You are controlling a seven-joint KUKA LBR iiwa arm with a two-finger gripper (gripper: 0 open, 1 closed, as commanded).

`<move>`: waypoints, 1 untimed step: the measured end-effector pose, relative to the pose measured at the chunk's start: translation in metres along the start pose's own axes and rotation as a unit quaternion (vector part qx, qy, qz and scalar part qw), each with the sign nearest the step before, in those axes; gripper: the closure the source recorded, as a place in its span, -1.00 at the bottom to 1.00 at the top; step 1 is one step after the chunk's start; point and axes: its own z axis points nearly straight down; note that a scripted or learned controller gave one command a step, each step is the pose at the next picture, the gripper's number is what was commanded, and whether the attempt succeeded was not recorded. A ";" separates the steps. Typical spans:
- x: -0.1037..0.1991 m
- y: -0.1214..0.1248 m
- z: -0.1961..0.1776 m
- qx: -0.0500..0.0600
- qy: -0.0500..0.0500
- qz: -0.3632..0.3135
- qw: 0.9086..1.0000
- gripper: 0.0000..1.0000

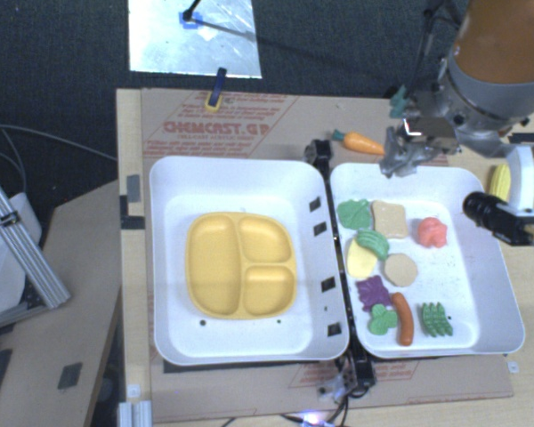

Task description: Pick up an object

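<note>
Clutter of cables and metal around the gripper [408, 154] makes its fingers hard to read, so I cannot tell whether they are spread or closed; nothing shows between them. The gripper hangs over the far edge of the right bin [503, 278], and the arm [498, 43] above it is cut off by the top edge. A carrot [358, 142] lies outside the bins on the cardboard [249, 123], just left of the gripper. A corn cob [499, 182] at the right bin's far right rim is partly hidden behind a white bracket [520, 178]. The right bin holds a green leaf [354, 213], a bread slice [390, 219], a pink piece [432, 231], a second green piece [372, 243], a yellow piece [360, 261], a tan round [400, 269], purple grapes [373, 291], a sausage [403, 318], a small green piece [382, 323] touching it, and a ridged green piece [435, 318]; several are too small to identify surely. The left bin [169, 327] holds a yellow tray [240, 265] with three compartments.
</note>
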 end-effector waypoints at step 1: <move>0.071 -0.034 0.079 0.013 0.000 -0.004 1.000 1.00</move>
